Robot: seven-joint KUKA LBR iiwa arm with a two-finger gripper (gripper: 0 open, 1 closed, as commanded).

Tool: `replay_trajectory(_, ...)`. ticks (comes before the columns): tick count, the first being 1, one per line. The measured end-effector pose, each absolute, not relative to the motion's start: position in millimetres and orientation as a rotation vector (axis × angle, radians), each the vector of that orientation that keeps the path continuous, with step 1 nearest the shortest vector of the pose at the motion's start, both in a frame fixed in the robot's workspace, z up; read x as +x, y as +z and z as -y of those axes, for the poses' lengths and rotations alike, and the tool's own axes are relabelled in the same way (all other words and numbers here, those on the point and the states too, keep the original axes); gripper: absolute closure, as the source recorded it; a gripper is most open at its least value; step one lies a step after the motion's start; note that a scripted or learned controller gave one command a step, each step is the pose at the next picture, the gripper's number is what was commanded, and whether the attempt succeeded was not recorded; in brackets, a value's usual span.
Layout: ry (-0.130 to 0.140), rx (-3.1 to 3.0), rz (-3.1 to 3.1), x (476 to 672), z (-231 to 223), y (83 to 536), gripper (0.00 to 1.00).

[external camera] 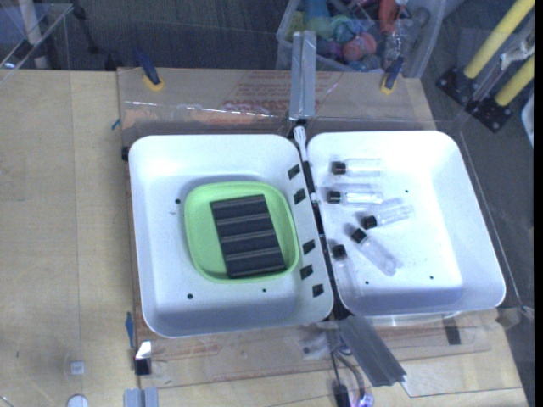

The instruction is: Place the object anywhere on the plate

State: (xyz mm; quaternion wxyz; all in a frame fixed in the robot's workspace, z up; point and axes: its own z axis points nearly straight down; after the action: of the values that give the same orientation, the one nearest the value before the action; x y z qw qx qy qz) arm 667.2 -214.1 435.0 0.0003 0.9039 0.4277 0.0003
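A light green square plate (197, 242) lies in the left bin (153, 295). On it rests a black ribbed block (247, 235), made of several parallel bars. In the right bin (467, 261) lie several small clear vials with black caps: one near the top (356, 167), one below it (355, 197), one tilted (386, 216), and one slanting toward the bottom right (374, 252).
A metal divider (303, 83) runs between the bins, with black clips along the seam (307, 227). A clear box of coloured toys (356, 19) stands at the back. Yellow foam tubes (501, 32) lean at the upper right. Wooden bench surrounds the bins.
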Motion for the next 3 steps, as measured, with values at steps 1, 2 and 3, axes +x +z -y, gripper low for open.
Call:
replay_trajectory(1,-0.002,2.871,-1.280,664.8,214.3,434.8,0.00)
replay_trajectory(2,-0.004,2.908,-1.201,658.8,215.1,434.5,0.00)
replay_trajectory(3,-0.001,2.973,-1.021,657.8,218.3,435.1,0.00)
